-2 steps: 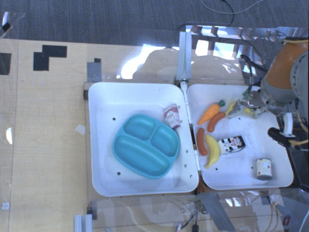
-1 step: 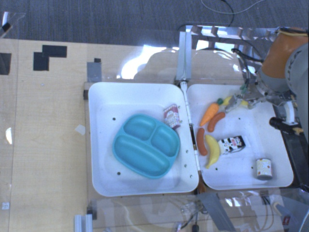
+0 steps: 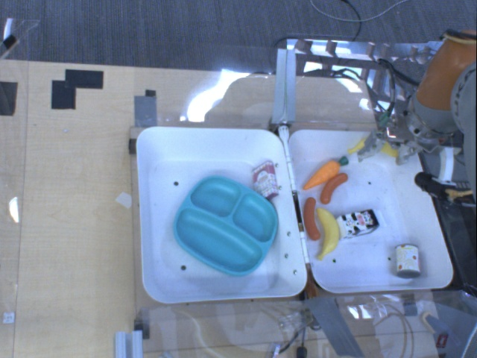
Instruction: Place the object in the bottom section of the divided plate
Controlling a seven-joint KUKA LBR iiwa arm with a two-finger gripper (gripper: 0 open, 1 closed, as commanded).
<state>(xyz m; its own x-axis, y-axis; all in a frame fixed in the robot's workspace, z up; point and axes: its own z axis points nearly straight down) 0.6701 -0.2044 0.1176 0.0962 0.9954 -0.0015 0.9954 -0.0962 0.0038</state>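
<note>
— Where are we standing with this one?

— We are looking down on the pale wooden bench (image 3: 74, 200) with its two bins. The turquoise divided plastic plate (image 3: 226, 224) is lying in the left white bin (image 3: 156, 274), all three sections bare, its long bottom section facing the near edge. A small red-and-white packet (image 3: 265, 179) is resting just beside its upper rim.

— And the object?

— We are not being told which one. The candidates are lying in the right white bin (image 3: 432, 274): an orange toy carrot (image 3: 323, 173), two reddish-orange toy sausages (image 3: 332, 187) (image 3: 310, 216), a yellow toy banana (image 3: 329, 233) touching the lower sausage, a black-and-white printed carton (image 3: 357, 222) just beside the banana, and a small cream-coloured can (image 3: 407, 260) apart near the corner.

— The gripper?

— The gripper (image 3: 393, 139) is hovering over the far right corner of that bin, near something yellow (image 3: 359, 145). Whether its fingers are open or closed, we cannot tell.

— What are we worrying about?

— We are judging that the banana, sausage and carton are crowding each other, so a grasp there could nudge or catch a neighbour. Crossing the divider between the bins, a loose grip could drop the thing early, and a release aimed short could land it in an upper section.
</note>
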